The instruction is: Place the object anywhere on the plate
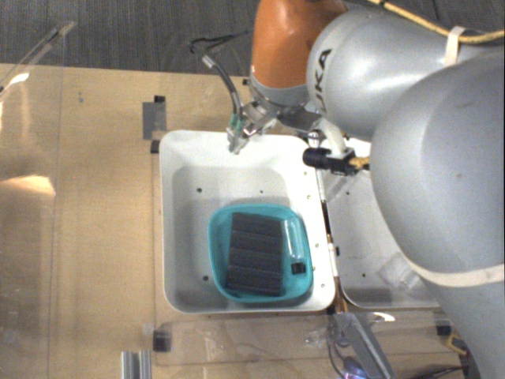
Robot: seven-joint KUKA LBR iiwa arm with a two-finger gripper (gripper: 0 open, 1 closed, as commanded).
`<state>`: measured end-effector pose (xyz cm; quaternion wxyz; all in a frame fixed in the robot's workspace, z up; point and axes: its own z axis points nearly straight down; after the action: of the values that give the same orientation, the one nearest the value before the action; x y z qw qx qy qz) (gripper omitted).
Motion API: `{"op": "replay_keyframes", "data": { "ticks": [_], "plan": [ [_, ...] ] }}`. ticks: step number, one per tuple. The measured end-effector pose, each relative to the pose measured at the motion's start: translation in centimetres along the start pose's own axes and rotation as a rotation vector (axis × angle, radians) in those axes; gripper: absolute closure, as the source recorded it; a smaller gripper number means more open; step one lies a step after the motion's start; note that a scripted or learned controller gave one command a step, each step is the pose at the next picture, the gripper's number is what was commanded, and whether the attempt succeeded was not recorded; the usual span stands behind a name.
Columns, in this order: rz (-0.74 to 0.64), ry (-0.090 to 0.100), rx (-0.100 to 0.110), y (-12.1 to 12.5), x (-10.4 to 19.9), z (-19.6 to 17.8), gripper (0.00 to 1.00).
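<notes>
1. Lying flat on the teal plate [298, 287], a dark ribbed rectangular object [256, 253] is being shown, its surface crossed by several ridges and its long side running up the plate.
2. A small black cube [297, 268] is being seen just beside the object, near the plate's right rim.
3. The plate is being borne by the left white bin [183, 212]; the right white bin [359, 235] is being overhung by the grey arm [418, 109].
4. The gripper [237, 136] is being held above the left bin's far rim, well apart from the object; whether it is open or closed cannot be told.
5. Both bins are being carried by a pale wooden bench [79, 212], with dark ribbed flooring [126, 14] beyond it.
</notes>
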<state>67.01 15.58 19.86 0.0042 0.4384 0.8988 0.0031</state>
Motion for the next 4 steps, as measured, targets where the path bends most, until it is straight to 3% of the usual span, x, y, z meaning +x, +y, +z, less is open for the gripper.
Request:
{"op": "replay_keyframes", "data": {
  "ticks": [1, 2, 3, 4],
  "plan": [
    [0.013, -0.002, -0.003, -3.9, -2.9, -16.7, 1.00],
    [-0.121, 0.004, 0.003, -2.1, 2.6, -0.2, 1.00],
    [-0.409, -0.004, -0.003, -5.7, -5.6, -15.3, 1.00],
    [-0.409, -0.003, -0.002, -5.7, -5.6, -15.2, 0.00]
  ]
}}
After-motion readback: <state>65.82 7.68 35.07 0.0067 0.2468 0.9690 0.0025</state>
